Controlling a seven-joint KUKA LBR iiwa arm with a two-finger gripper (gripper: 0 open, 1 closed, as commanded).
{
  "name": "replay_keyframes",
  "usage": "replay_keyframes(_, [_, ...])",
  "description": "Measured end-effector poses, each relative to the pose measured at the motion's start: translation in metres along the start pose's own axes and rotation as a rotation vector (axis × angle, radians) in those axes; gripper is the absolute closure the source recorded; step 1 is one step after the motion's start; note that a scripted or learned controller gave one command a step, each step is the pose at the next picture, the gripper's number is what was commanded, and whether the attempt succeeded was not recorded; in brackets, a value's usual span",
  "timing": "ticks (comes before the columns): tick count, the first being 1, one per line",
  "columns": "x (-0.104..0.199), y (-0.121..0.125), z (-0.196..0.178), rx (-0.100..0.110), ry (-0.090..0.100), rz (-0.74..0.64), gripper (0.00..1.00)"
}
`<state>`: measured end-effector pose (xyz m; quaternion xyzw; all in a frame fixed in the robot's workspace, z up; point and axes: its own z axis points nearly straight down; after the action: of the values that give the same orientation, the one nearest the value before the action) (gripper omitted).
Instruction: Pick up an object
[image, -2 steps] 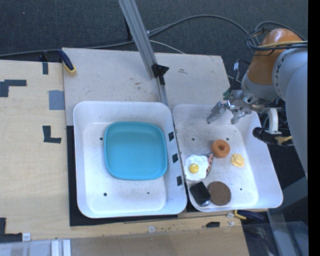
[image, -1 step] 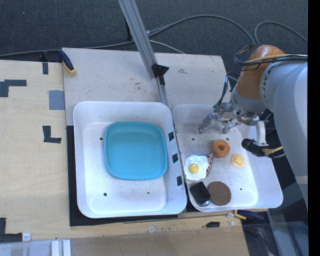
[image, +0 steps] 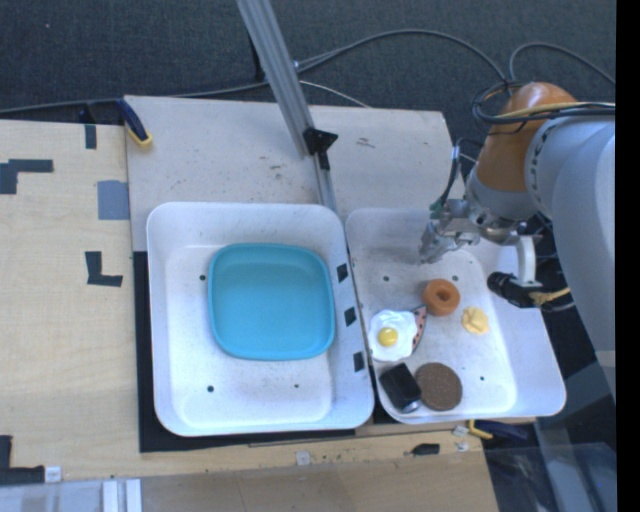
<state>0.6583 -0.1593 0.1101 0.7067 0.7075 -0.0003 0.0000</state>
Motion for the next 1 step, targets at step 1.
replay_keyframes(1, [-0.003, 0.0041, -0.062, -0.005, 0.0, 0.001, 1.0])
